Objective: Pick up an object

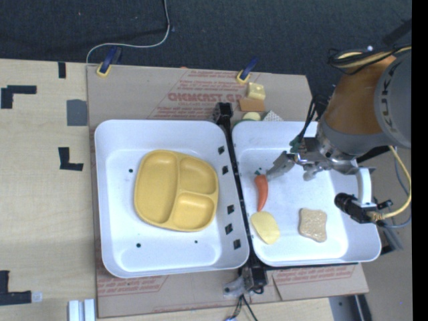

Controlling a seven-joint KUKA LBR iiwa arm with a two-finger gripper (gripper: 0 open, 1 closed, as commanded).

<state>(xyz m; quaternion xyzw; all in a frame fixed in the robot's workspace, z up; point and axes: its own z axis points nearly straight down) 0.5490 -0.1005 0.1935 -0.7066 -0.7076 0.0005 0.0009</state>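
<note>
A dark carpet (200,19) fills the top of the frame, with a thin white cable (162,25) lying on it. Below is a light wooden bench (40,199) with black tape marks (65,159) at the left. A brown cardboard sheet (194,95) lies on it, held by two clips (107,64).

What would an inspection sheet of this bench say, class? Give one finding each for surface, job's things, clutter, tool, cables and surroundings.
Surface: cardboard sheet under two white bins, left bin and right bin.
Job's things: carrot, yellow piece and tan piece lie in the right bin.
Clutter: yellow divided plate in the left bin; small items behind the bins.
Tool: the tool is above the carrot's top end, holding nothing.
Cables: white cable behind the bench.
Surroundings: dark floor.
</note>
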